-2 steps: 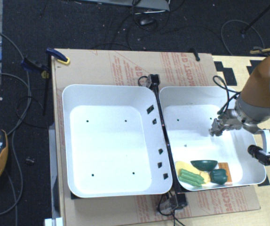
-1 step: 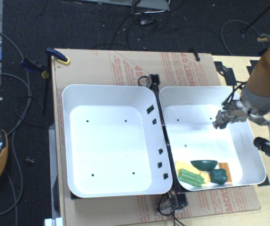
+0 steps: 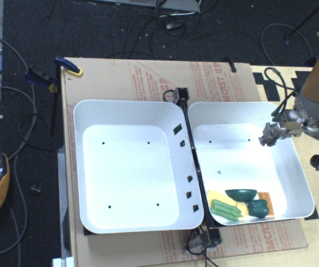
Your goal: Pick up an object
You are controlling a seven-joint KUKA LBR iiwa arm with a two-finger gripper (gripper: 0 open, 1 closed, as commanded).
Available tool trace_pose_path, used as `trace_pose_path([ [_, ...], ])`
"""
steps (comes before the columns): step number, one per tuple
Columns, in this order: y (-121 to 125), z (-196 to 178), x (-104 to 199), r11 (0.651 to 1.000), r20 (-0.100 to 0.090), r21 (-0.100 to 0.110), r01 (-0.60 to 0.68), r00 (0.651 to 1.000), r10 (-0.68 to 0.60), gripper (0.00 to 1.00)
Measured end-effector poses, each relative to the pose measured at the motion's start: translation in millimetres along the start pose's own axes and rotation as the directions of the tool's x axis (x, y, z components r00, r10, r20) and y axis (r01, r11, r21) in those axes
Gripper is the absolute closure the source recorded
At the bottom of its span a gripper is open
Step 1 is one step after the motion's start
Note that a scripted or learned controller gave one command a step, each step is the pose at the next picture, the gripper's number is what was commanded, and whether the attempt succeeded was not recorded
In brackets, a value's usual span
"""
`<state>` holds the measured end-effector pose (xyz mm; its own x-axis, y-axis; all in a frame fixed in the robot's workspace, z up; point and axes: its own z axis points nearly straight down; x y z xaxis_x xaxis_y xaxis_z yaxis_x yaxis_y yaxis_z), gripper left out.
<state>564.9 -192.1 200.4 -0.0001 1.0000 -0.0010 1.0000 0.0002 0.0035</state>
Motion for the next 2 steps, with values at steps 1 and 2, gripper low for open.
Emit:
trace_pose_path([
  [1, 9, -59, -1, 1.0, 0.0, -0.002, 0.0, 1.0, 0.0, 1.0],
  [2, 3, -54, 60, 1.0, -0.002, 0.004, 0.004, 1.0, -0.004, 1.0],
])
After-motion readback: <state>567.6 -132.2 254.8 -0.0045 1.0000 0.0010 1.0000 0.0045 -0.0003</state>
